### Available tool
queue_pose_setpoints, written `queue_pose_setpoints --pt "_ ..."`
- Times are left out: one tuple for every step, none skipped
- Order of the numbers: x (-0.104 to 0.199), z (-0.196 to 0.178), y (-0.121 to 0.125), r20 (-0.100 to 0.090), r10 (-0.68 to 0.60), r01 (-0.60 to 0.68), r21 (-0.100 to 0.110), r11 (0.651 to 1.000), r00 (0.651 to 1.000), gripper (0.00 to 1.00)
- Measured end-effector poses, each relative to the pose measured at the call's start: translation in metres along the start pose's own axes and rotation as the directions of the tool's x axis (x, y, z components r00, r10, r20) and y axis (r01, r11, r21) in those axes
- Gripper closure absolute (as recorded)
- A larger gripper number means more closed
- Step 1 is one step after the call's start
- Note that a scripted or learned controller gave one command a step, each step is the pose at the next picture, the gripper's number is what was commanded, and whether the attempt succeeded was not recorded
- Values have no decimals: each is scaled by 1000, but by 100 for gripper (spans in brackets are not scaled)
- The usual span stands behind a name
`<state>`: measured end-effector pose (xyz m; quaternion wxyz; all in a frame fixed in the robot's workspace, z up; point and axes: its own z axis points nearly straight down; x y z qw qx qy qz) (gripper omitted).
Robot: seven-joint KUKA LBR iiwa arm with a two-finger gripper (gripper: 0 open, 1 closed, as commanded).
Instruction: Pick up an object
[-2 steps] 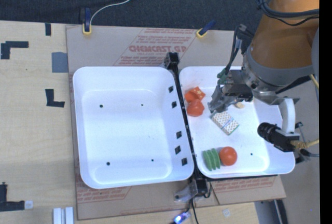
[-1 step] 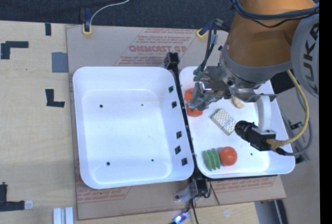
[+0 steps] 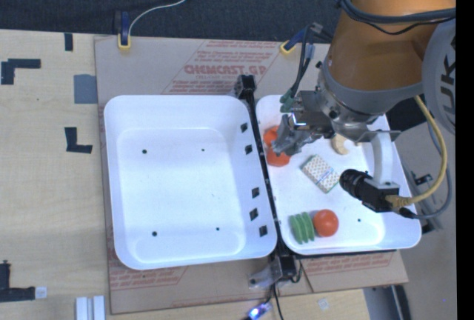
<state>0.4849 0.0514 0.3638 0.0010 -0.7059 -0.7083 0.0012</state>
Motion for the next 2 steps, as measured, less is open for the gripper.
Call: queue_pose_setpoints --pt "0 -9 0 0 -1 1 2 1000 1000 100" --pt "1 -19 0 0 -2 2 4 1000 1000 100"
